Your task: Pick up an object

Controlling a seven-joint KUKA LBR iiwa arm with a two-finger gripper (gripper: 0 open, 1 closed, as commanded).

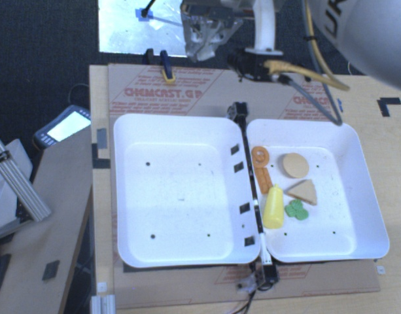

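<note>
Five toys (pixel 280 187) lie in the right bin (pixel 357 175), well apart from the hand (pixel 201 41), whose grip I cannot tell.

Two shallow white bins side by side, left bin (pixel 122 195) and right bin (pixel 373 227), joined along the seam by small black clips (pixel 239 167). Beneath them, a brown sheet (pixel 187 93) printed CHEMCAST GP in red. At its far edge, a yellow-handled clamp (pixel 167 70). Beyond that, a shiny metal plate (pixel 125 18). Off to the left, a lit handheld screen (pixel 64 128) and a slanted aluminium rail (pixel 17 182).
</note>
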